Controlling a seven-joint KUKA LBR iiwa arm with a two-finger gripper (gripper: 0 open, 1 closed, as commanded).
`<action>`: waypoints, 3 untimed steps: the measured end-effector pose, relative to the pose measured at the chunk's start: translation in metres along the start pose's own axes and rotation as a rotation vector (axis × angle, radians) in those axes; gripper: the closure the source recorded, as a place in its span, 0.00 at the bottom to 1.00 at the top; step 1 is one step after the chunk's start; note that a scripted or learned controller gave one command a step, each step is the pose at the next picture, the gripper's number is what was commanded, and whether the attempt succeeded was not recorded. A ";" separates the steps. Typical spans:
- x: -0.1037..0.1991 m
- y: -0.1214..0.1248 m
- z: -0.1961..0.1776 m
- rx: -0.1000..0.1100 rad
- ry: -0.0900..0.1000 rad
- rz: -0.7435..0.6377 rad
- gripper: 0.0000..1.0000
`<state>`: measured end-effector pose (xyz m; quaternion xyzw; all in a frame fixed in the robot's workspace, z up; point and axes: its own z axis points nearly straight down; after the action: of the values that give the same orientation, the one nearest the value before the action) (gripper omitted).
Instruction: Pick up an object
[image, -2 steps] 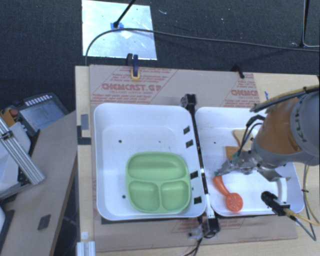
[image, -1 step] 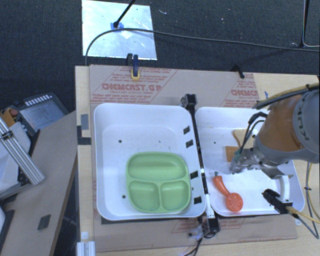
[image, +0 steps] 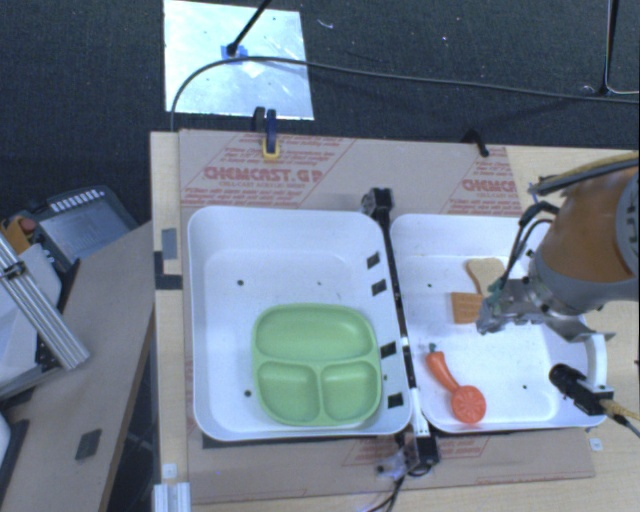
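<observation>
pincer (image: 489, 321) | right bin (image: 440, 250); perhaps touching tan piece (image: 481, 271) | open or closed: cannot tell

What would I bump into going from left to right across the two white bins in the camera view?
green divided plate → orange spoon → robot arm

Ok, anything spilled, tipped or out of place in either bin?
Nothing stands out. The green three-compartment plastic plate lies flat in the left white bin; the orange plastic spoon and a pale tan flat piece lie in the right white bin, the latter beside the gripper.
</observation>
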<state>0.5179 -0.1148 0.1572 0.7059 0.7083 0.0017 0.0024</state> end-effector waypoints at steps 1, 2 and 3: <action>-0.002 -0.007 -0.058 -0.002 -0.001 0.000 1.00; 0.003 -0.011 -0.117 -0.002 0.000 -0.002 1.00; 0.057 0.005 -0.117 0.002 0.002 -0.007 1.00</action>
<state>0.5222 -0.0577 0.2744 0.7035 0.7107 0.0018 0.0008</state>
